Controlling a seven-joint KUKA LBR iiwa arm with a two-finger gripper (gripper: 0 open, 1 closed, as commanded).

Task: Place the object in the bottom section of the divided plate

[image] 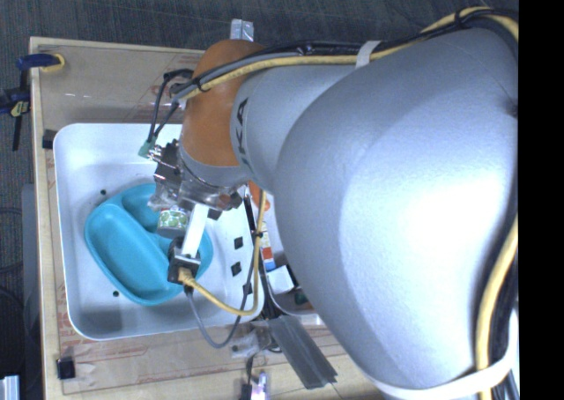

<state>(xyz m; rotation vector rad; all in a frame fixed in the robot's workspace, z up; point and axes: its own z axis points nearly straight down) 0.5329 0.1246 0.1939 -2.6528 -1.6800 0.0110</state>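
A: Where does the divided plate [132, 253] sit, and how does it lie?
B: It's in the left white bin [72, 169], near the middle of the floor. It's teal and oblong, with its long axis slanting from the view's upper left down to the lower right. The larger section faces the lower left, and a smaller one shows at the upper right.
A: And the gripper [172, 204]?
B: It hangs right over that upper-right part of the plate, below the orange band [216, 116]. I cannot tell whether it is open or closed, or whether it has hold of anything.
A: Any sign of the object?
B: A small greenish thing [173, 218] shows just under the wrist, above the plate. I cannot tell what it is.
A: What gets in the way?
B: The grey arm [397, 196] covers most of the right bin. A blue clamp [35, 62] sits at the bench's [106, 63] far left corner
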